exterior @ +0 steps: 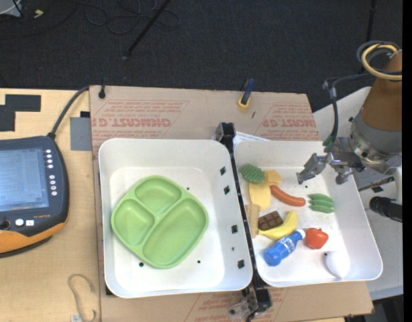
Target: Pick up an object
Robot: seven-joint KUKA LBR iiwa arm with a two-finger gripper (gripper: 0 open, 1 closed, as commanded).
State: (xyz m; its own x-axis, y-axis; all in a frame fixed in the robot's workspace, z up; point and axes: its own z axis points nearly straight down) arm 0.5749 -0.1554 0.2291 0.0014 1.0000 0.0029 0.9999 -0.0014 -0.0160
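Camera view: gripper [325,169] over right bin [367,247], upper right part, jaws apart, nothing between. Just below, red sausage [287,195] and green pea pod [320,202]. Further down, banana [281,227], blue bottle [282,248], red tomato [315,238]. Green divided plate [160,221] in left bin [125,159].
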